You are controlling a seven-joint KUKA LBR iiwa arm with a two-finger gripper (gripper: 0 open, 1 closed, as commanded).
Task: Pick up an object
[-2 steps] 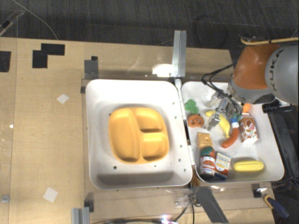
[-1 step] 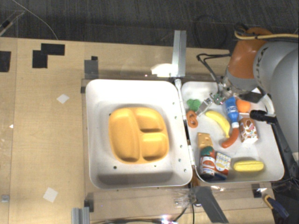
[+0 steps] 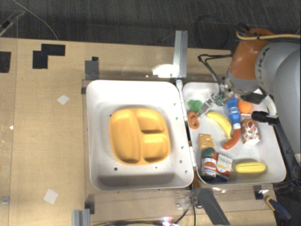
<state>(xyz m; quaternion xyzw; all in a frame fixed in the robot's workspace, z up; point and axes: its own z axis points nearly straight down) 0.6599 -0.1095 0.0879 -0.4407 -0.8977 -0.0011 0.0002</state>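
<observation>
The gripper (image 3: 207, 106) hangs low over the right bin (image 3: 277, 173), near the banana (image 3: 220, 121). I cannot tell its state; it should center on one object.

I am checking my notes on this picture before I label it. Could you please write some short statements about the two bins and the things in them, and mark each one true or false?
1. The yellow plastic divided tray lies in the left white bin. True.
2. The yellow banana lies in the left bin. False: it lies in the right white bin, beside the blue bottle.
3. The yellow corn cob lies near the right bin's front edge. True.
4. The gripper hangs over the divided tray. False: it is over the far part of the right bin.
5. The red sausage stands upright. False: it lies flat.
</observation>
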